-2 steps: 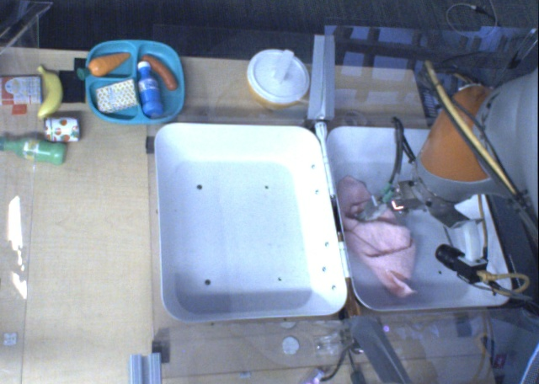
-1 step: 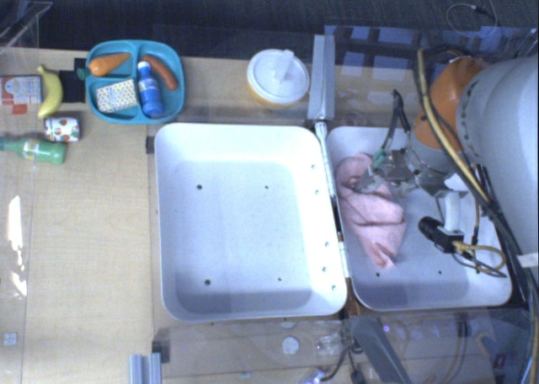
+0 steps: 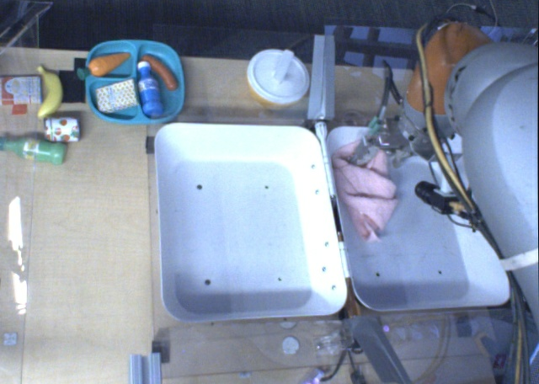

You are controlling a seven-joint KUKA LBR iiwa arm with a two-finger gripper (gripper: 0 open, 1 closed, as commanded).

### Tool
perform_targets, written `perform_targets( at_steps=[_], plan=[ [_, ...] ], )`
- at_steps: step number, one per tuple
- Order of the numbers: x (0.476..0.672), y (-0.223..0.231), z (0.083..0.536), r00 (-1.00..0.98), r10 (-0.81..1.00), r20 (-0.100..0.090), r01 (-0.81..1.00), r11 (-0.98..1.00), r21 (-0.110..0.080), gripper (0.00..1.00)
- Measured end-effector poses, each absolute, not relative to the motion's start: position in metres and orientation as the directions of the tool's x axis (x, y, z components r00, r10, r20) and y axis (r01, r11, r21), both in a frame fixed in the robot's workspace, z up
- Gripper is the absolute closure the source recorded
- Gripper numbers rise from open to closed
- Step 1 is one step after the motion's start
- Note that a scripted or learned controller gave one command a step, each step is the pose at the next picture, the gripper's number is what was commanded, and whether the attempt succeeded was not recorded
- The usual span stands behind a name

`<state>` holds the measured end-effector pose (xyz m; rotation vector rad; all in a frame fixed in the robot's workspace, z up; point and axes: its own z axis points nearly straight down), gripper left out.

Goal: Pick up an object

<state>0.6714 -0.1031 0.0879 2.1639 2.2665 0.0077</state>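
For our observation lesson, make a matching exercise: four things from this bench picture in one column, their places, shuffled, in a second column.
1. pink cloth
2. banana
3. white lidded cup
4. blue bottle

a. in the blue divided tray
b. in the right bin
c. beyond the left bin
d. bench's far left edge

Pairs: 1-b, 2-d, 3-c, 4-a

The left bin (image 3: 244,222) offers open floor throughout, while in the right bin (image 3: 438,277) a crumpled pink cloth (image 3: 366,189) blocks the ten o'clock corner.
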Motion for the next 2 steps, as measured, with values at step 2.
perform_targets(
  at_steps=[2],
  plan=[
    [0.6673, -0.1042, 0.0882, -0.374, 0.927, -0.009, 0.927, 0.374, -0.009, 0.00]
  ],
)
